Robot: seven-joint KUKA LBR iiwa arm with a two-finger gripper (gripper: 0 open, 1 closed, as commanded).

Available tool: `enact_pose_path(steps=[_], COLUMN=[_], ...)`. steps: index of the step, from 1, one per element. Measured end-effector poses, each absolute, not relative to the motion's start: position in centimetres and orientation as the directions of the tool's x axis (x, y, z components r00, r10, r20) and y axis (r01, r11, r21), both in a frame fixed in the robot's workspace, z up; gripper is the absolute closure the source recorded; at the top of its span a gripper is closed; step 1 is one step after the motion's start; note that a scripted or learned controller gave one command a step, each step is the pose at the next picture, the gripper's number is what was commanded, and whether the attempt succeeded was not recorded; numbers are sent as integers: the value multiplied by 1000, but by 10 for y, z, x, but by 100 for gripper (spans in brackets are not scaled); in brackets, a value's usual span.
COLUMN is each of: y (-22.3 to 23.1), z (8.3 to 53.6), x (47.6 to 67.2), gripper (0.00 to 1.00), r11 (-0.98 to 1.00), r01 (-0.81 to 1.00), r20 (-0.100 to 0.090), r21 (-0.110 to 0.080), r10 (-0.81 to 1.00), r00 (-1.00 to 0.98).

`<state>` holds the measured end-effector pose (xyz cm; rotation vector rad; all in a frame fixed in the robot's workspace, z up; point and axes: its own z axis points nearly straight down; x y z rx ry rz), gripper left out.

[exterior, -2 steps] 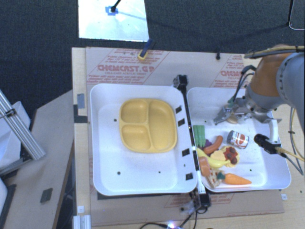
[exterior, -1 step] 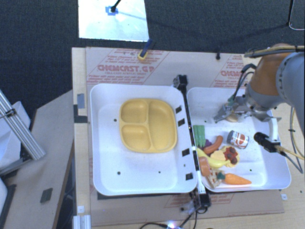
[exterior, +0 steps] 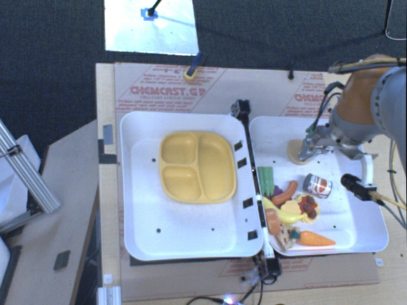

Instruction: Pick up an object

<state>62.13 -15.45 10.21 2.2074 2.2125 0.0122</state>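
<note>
Pincer (exterior: 308,152) at the end of the grey arm (exterior: 369,116) is low in the right bin (exterior: 369,230), at its far side, right beside a round tan disc (exterior: 296,152); whether it is apart or together I cannot tell. Nearer in that bin lie a small can (exterior: 317,185) on its side, a sausage (exterior: 284,192), a green piece (exterior: 265,179), a banana (exterior: 287,213) and a carrot (exterior: 316,239), crowded toward the bin's near left corner. The left bin (exterior: 143,230) carries a yellow divided plate (exterior: 196,166), lying flat around its middle. Both bins sit on the desk (exterior: 165,91).
</note>
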Motion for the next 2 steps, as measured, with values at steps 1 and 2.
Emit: enact_pose_path(steps=[1,2], y=[-159,-149], z=[148,203], x=[618,616], gripper=[100,100], r11=[0,5], r01=[1000,1000], r20=[-1,-1], r21=[6,8], r10=[1000,1000], r00=[0,-5])
